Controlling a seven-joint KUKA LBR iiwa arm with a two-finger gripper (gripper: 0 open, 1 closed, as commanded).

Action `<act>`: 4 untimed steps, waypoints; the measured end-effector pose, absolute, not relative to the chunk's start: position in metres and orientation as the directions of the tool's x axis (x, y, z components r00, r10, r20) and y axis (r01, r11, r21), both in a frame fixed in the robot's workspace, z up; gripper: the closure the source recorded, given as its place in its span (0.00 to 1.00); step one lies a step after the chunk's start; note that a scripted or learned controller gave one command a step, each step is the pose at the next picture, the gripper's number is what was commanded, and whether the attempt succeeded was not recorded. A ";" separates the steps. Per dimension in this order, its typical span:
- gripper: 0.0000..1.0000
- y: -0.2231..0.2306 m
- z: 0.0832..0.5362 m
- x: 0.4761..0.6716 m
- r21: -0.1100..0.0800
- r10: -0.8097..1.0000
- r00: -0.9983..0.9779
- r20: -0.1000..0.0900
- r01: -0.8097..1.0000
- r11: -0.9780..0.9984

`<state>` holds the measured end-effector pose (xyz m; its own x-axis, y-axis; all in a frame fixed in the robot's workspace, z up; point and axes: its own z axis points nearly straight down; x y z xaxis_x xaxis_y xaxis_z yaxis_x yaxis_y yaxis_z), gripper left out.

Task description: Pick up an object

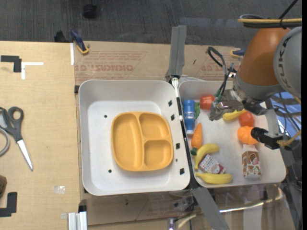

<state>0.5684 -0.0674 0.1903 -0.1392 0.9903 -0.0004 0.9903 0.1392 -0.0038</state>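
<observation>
The right bin (pixel 276 176) holds several toy foods. My gripper (pixel 217 112) hangs low over its far part, under the grey and orange arm (pixel 261 56). A small red piece (pixel 207 101) lies just left of it, and a little yellow banana (pixel 233 114) sits right beside it, by a red tomato (pixel 246 118). An orange (pixel 246 134) rests further toward the front. A blue can (pixel 189 110) and a carrot (pixel 197 135) lie along the left wall. Nothing shows in the gripper's hold.
Toward the front of the right bin lie two bananas (pixel 206 150) (pixel 214 178), a red snack packet (pixel 211 165) and a brown carton (pixel 251 164). The left bin (pixel 91 143) holds a yellow divided plate (pixel 142 141). Scissors (pixel 18 135) lie on the bench at left.
</observation>
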 end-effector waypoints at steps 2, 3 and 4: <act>1.00 -0.106 0.093 0.602 0.002 0.989 -0.146 -0.002 0.989 0.146; 0.00 -0.106 0.093 0.602 0.001 0.989 -0.146 -0.002 0.989 0.146; 0.00 -0.114 0.091 0.551 -0.002 0.994 -0.112 0.000 0.994 0.112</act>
